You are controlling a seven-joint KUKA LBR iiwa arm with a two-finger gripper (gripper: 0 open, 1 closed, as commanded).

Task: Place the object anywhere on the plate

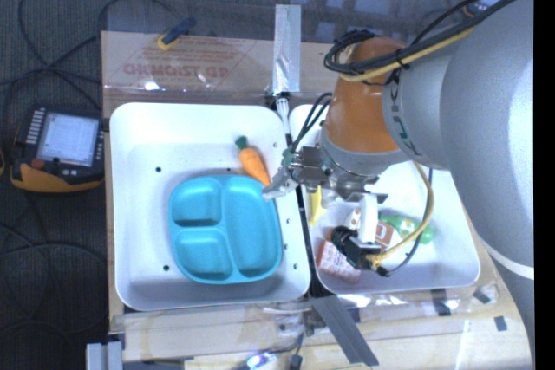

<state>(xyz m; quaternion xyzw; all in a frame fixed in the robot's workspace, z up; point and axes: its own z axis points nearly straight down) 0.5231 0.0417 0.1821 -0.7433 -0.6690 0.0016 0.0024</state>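
A blue plate [227, 227] with three compartments lies in the left bin [139, 186]. A toy carrot [252, 160] with a green top rests on the bin floor at the plate's far right corner, its tip touching or just over the rim. My gripper [344, 191] hangs below the orange wrist band, over the near left part of the right bin [460, 260], right of the divider between the bins. The arm's own body hides most of it. Nothing shows in its grasp.
The right bin holds a red-orange packet [332, 259], a green item [404, 226], a yellow piece [314, 204] and a small white and red box [371, 227]. Black and yellow cables [408, 247] loop from the wrist. A teach pendant [59, 147] lies left of the bench.
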